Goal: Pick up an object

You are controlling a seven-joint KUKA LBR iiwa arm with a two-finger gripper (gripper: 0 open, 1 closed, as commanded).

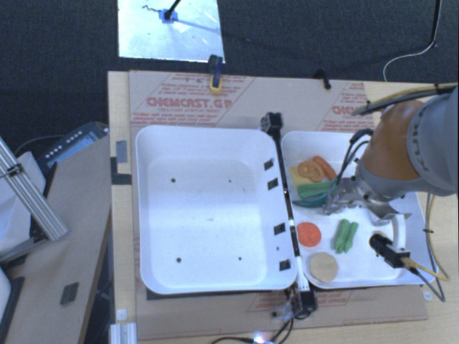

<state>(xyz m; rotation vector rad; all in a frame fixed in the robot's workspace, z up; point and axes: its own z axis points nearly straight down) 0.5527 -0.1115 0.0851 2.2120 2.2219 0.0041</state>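
While the grey arm with the orange band (401,149) is reaching in over the right-hand shallow white bin (344,143), its two-finger gripper (331,203) is hanging low near that bin's middle, just beside the dark green curved plastic piece (310,200) and the lighter green flat piece (313,189); whether anything is lying between the tips I cannot tell, and their spread is too blurred to judge. The orange coiled toy (315,169) is lying toward the bin's far edge; the red round disc (309,234), the green pod-shaped pair (346,235) and the tan round disc (323,266) are sitting toward its near edge. The left-hand white bin (208,213) is standing alongside. To grasp well, the tips should be straddling one piece squarely, clear of its neighbours, before closing. The wrist is bending downward, the forearm crossing the bin's right edge.
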